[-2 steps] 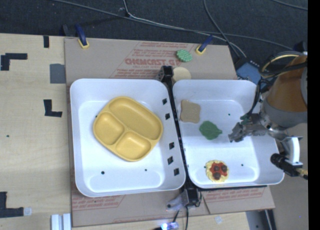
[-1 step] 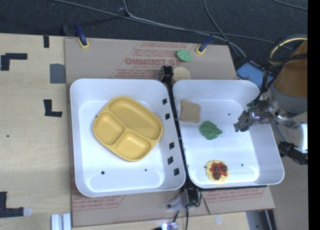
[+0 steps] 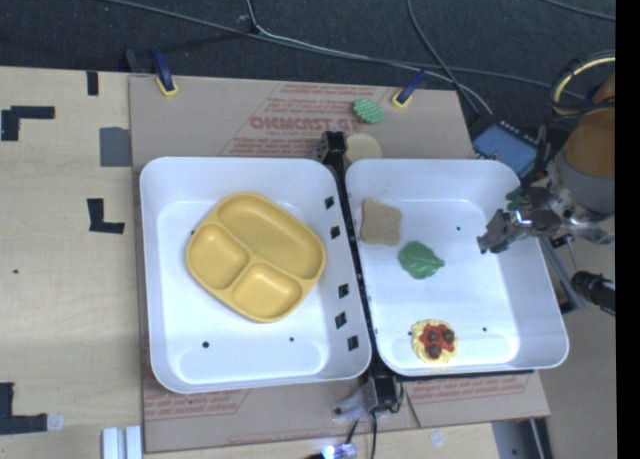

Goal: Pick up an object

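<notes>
Cardboard under two bins; we see the gripper [image 3: 497,238] at the right bin's [image 3: 470,185] edge (claw state unclear), poised toward the leaf [image 3: 421,260].

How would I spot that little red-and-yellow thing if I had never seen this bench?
Start at the right-hand white bin, the one the arm reaches over. Look to its near edge, below the green leaf-shaped piece and the tan square piece. The small round yellow piece with red spots is the only two-coloured one.
</notes>
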Available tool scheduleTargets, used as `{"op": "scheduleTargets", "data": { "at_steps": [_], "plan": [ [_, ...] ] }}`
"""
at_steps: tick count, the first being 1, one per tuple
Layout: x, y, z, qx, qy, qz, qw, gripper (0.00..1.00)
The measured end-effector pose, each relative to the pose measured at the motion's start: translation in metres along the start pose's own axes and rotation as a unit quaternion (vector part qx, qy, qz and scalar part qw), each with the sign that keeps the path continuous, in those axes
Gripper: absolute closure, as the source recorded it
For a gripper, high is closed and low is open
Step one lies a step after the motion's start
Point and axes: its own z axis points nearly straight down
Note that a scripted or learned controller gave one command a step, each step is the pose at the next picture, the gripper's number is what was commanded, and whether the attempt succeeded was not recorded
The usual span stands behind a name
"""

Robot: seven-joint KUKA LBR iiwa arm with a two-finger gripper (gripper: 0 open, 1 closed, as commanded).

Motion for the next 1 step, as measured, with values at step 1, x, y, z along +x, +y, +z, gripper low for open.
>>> {"op": "scheduleTargets", "data": {
  "at_steps": [1],
  "plan": [
    [0.0467,0.015,-0.0082,0.001,0.001,-0.002,1.0,1.0]
  ]
}}
